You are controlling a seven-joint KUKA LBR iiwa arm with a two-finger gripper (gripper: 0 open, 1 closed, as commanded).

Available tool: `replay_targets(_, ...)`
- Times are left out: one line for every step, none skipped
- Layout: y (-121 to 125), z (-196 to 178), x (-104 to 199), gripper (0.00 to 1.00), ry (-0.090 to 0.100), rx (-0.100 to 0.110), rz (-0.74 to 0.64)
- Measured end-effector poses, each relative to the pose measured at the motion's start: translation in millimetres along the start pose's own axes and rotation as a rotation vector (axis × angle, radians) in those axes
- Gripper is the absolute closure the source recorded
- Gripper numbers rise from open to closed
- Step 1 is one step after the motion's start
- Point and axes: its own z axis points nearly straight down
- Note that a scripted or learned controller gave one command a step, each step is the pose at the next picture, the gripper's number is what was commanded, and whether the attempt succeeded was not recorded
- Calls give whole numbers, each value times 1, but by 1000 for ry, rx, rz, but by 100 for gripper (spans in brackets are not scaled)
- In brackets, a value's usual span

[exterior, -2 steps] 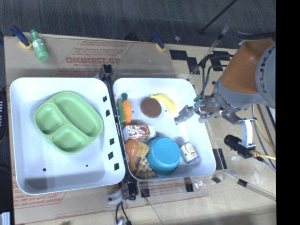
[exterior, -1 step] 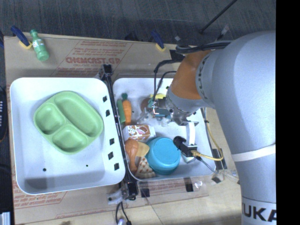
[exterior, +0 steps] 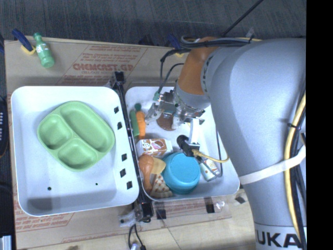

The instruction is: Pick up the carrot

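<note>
The carrot (exterior: 140, 124), orange with a green top pointing to the back, lies along the left wall of the right bin (exterior: 221, 139). My gripper (exterior: 167, 111) hangs low over the back of that bin, just right of the carrot and a small gap away from it. A brown round thing (exterior: 165, 122) sits directly under the gripper. The grey wrist and its orange band hide the bin floor behind the gripper.
In the right bin, in front of the carrot, lie a small printed snack box (exterior: 153, 146), a blue bowl (exterior: 182, 172), a bread roll (exterior: 146, 165) and a waffle piece (exterior: 159, 187). The left bin (exterior: 31, 191) holds a green divided plate (exterior: 76, 134). A green bottle (exterior: 45, 51) stands on the bench behind.
</note>
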Motion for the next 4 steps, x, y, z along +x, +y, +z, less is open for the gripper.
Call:
replay_targets(22, 1, 4, 0, -7, 8, -42)
replay_targets(28, 2, 22, 0, 7, 3, 466)
replay_targets(28, -9, 24, 100, 7, 11, 449)
replay_targets(-24, -100, 85, 100, 7, 3, 667)
